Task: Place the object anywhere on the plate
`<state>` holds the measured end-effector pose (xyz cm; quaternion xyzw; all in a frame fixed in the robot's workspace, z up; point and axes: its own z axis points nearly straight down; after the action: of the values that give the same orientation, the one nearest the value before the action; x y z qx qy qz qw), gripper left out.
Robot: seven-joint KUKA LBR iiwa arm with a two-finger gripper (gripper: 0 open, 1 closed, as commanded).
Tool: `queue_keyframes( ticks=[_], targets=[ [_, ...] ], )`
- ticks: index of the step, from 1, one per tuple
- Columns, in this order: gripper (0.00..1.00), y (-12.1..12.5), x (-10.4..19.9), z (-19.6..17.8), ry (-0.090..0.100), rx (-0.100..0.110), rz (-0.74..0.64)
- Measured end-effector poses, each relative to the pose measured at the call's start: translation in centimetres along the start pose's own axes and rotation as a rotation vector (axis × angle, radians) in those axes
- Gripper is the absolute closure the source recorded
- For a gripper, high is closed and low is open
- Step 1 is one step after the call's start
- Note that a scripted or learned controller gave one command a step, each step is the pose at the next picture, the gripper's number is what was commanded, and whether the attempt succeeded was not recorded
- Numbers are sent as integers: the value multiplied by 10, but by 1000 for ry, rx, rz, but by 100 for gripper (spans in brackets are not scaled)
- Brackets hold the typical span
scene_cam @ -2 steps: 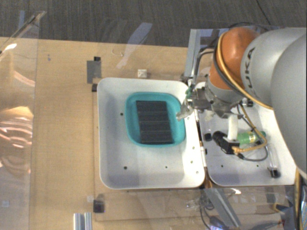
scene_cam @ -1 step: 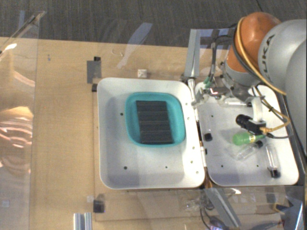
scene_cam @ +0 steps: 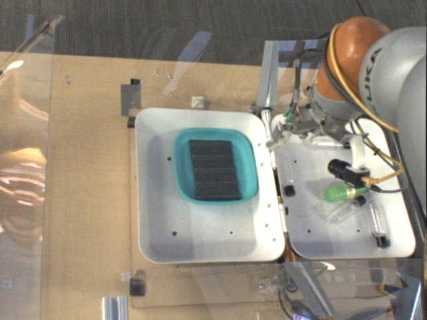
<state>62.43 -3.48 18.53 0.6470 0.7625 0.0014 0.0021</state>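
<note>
You've got one fixed camera above the desk [scene_cam: 80,199], looking down at a slant from mid range. Both white bins sit in frame: left bin [scene_cam: 160,239] near centre, right bin [scene_cam: 313,242] toward the right edge. The arm [scene_cam: 387,59] enters from upper right, dark floor along the top.

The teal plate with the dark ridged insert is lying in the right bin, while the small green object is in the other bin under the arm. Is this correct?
Not quite. The camera view shows the teal plate, with its dark ridged insert, lying in the left bin, not the right one. The small green object is in the other bin, the right one, under the arm, as you said.
</note>
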Motion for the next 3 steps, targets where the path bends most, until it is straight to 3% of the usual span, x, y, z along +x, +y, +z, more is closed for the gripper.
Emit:
queue_keyframes(
  ticks=[1, 2, 3],
  targets=[
    [0, 0, 0, 0, 0, 0, 0],
    [0, 0, 25, -19, 1, -1, 5],
    [0, 3, 19, -43, 0, -1, 31]
  ],
)
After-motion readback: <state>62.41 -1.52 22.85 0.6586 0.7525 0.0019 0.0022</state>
